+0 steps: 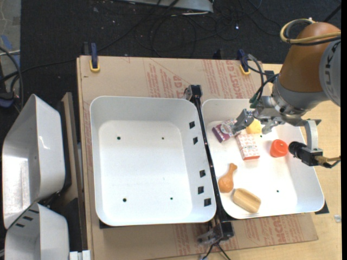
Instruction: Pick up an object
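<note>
My gripper (250, 122) hangs over the far part of the right bin (303, 199), its fingers around a small yellow object (253, 127). Just left of it lies a purple packet (222, 131). A red and white box (249, 145) rests right below the gripper. An orange-red round object (278, 148) sits to the right of that box. Nearer the front lie an orange chicken-leg toy (227, 178) and a tan bread-like block (246, 200).
The left bin (103, 161) stands beside the right one, with a black divider (204, 150) between them. Both sit on a brown board with clamps at its far edge. A black fitting (304, 153) sticks over the right bin's right rim. White tubs stand at far left.
</note>
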